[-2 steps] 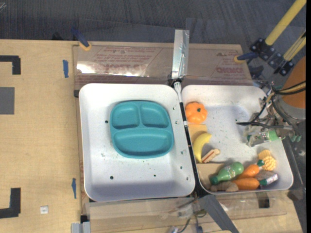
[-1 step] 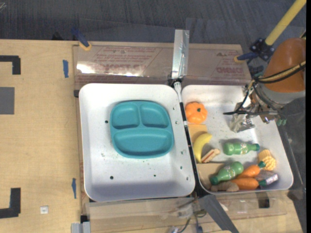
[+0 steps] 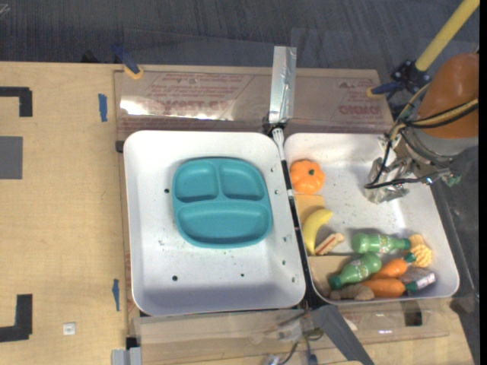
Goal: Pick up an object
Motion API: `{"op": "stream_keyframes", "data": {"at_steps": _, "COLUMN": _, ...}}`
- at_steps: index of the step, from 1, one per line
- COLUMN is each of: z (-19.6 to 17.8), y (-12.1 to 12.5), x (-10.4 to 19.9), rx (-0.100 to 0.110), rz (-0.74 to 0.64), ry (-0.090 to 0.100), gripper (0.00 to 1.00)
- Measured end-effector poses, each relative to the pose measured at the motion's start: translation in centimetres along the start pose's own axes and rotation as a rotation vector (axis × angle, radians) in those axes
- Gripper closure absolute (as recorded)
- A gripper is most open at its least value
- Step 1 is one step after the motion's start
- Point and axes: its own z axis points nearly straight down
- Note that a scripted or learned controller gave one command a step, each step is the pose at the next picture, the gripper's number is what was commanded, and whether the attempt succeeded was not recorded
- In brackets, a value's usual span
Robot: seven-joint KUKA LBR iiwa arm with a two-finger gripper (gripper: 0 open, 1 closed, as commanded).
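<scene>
My gripper (image 3: pixel 386 191) hangs over the bare back part of the right bin (image 3: pixel 346 158), its metal fingers pointing down, with nothing visible between them. To its left lies an orange toy pumpkin (image 3: pixel 307 176). Below that sit a yellow banana (image 3: pixel 316 223) and a hot dog (image 3: pixel 330 242). Along the bin's front lie two green bottles (image 3: pixel 378 242) (image 3: pixel 354 270), orange carrots (image 3: pixel 388 279) and a corn cob (image 3: pixel 421 251).
The left bin (image 3: pixel 152 265) holds a teal divided plate (image 3: pixel 221 201). A metal divider (image 3: pixel 283 82) stands behind the seam between the bins. The orange-banded arm (image 3: pixel 453 105) comes in from the upper right, with cables beside it.
</scene>
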Motion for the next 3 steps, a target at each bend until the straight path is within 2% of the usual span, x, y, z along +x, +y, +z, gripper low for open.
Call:
{"op": "stream_keyframes", "data": {"at_steps": 1, "z": 0.0, "y": 8.2, "x": -8.3, "rx": -0.003, "rz": 0.159, "ry": -0.003, "gripper": 1.0}}
{"op": "stream_keyframes", "data": {"at_steps": 2, "z": -10.6, "y": 14.6, "x": -11.4, "rx": 0.001, "rz": 0.137, "ry": -0.01, "gripper": 1.0}}
{"op": "stream_keyframes", "data": {"at_steps": 3, "z": -20.5, "y": 10.7, "x": -9.9, "rx": 0.003, "rz": 0.082, "ry": -0.006, "gripper": 1.0}}
